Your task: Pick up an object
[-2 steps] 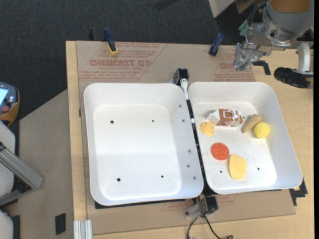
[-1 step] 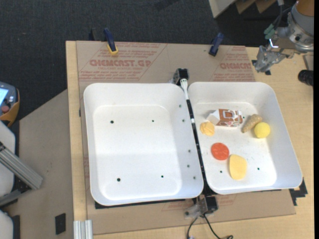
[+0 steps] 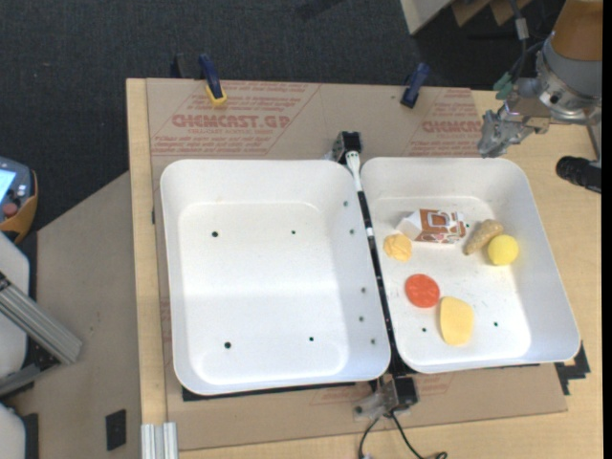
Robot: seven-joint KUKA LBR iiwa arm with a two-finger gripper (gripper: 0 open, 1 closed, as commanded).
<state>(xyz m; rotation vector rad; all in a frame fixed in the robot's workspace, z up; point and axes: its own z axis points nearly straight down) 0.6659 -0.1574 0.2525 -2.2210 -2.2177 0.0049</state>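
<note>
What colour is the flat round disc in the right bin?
Orange-red. The disc lies flat in the right bin, seen best in the camera view.

Grey metal wrist (image 3: 564,84) seen above right bin's (image 3: 535,185) far corner; orange band (image 3: 579,29) seen above it. Small grey gripper (image 3: 494,142) fitted below; dark cable (image 3: 516,12) routed alongside.

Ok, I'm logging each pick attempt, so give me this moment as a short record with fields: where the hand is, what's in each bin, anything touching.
hand: above the right bin's far rim, nothing seen between its fingers
right bin: white packet, tan piece, yellow ball, small yellow piece, red disc, yellow oval
touching: tan piece and yellow ball
left bin: bare white floor
</note>
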